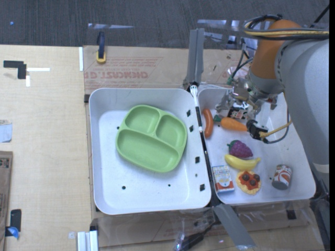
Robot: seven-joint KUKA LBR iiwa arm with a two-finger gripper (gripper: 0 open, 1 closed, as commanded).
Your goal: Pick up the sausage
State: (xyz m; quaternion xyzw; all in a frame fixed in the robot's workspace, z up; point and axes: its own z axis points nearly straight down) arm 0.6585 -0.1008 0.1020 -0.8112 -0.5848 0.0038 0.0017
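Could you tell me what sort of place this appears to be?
Probably a robotics lab test bench: a robot arm reaches over two white bins, one holding toy food such as a sausage, the other a green plate.

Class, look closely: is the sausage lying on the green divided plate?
No, the sausage lies in the right bin beside its left wall, while the green plate sits in the left bin.

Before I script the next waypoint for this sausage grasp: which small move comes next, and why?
Probably shift the hand toward the left wall of the right bin. The sausage lies there, apart from it, while the hand hovers nearer the carrot.
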